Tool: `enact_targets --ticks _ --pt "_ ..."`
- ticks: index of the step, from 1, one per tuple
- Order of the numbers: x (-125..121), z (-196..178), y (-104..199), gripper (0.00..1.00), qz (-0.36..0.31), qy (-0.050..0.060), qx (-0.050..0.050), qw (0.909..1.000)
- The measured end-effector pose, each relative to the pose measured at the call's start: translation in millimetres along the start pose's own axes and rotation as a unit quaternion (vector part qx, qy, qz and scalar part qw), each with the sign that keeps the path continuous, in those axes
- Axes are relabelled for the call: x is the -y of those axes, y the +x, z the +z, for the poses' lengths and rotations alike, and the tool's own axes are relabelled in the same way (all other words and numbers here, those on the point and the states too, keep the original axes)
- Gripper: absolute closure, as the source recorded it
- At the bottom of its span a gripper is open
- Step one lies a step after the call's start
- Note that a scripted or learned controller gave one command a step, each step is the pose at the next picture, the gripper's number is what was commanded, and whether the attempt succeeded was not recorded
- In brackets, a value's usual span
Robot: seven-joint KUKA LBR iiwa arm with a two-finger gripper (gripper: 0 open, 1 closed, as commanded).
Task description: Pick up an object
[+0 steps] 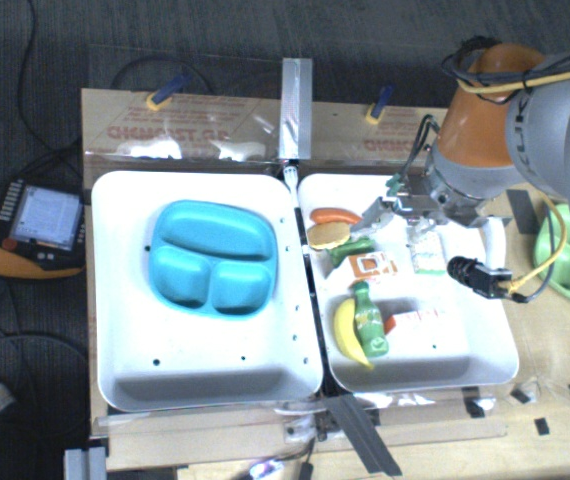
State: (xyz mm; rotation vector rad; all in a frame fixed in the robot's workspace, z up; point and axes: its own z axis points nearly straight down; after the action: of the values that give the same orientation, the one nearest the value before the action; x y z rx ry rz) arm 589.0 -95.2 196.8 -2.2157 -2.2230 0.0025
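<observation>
1. The table [555, 348] carried two shallow white bins side by side, with a brown cardboard sheet [205, 128] along the far edge.
2. The left bin [125, 358] held one item: a blue divided tray [213, 258], three compartments, lying flat near the bin's middle.
3. The right bin [485, 353] held all the small objects, grouped in its left half.
4. The arm [505, 98], grey with an orange band, reached in from the right over the far part of the right bin.
5. The tool [425, 230] hung over the far middle of the right bin. Whether it was apart or together I could not tell; nothing was visibly between its parts.
6. A yellow banana [346, 336] lay at the near left of the right bin, touching a green bottle [369, 323] on its right side.
7. A tan bun-like piece [328, 234] sat at the far left of the right bin, just near of a red sausage-like piece [333, 215].
8. A green vegetable-shaped piece [350, 251] lay just right of the bun, pointing toward the tool.
9. A small white card with orange print [372, 265] lay between the green piece and the bottle.
10. A small red-and-white item [410, 318] lay right of the bottle; too blurred to identify.
11. A handheld screen unit [40, 223] lay on the floor to the left of the table.
</observation>
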Motion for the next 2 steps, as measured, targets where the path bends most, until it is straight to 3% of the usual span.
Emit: enact_targets --ticks 1,2 --pt "-8 -74 -15 0.0 0.054 0.0 0.001 0.9986" --pt "54 -50 -62 0.0 0.057 0.001 0.001 0.9984"
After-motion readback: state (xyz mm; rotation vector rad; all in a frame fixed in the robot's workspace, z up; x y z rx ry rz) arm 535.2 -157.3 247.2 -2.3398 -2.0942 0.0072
